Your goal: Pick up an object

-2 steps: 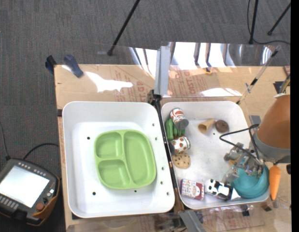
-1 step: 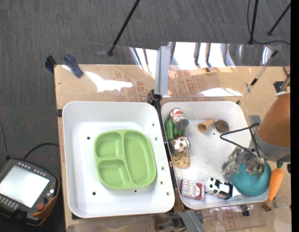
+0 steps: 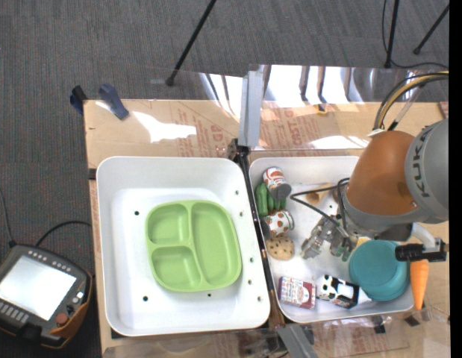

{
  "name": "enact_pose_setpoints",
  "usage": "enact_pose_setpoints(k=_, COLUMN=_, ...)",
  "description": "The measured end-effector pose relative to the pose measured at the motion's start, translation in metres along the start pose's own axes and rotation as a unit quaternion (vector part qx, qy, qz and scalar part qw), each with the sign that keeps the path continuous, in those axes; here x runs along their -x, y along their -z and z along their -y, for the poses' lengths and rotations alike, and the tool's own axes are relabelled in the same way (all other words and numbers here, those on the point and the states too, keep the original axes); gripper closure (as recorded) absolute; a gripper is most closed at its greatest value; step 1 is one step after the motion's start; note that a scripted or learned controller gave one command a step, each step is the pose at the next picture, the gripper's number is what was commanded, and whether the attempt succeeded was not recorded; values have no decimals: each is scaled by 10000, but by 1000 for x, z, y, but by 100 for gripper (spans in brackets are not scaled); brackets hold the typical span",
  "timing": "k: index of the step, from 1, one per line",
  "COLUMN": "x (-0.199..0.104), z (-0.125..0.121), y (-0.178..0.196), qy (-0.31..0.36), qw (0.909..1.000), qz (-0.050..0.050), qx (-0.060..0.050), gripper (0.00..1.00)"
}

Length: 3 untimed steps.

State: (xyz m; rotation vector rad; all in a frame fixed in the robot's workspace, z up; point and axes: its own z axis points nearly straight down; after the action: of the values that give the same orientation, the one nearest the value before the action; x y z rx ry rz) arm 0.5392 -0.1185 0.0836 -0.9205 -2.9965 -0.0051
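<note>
Cookie (image 3: 280,247) is lying in right bin (image 3: 329,317), just left of end effector (image 3: 325,242), which is hovering w/ fingers apart, gripping nothing.

The arm (image 3: 395,177) is hiding much of the right bin (image 3: 305,162); the pincer's (image 3: 328,243) grip is blurring beside the cookie (image 3: 280,247).

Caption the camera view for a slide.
KUKA arm's gripper hovers over cluttered right bin; green divided plate sits in left bin.
</note>
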Motion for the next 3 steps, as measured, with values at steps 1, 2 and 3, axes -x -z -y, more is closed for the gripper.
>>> enact_pose_setpoints(k=1, x=59, z=44, y=2, qy=2024, qw=9793, qz=21, qx=-9, gripper=100)
enact_pose_setpoints(k=2, x=7, z=86, y=0, qy=1309, qw=9914, qz=-3, qx=-4, gripper=100)
enact_pose_setpoints(k=3, x=-32, z=7, y=0, qy=394, qw=9992, qz=-4, qx=-5, gripper=100)
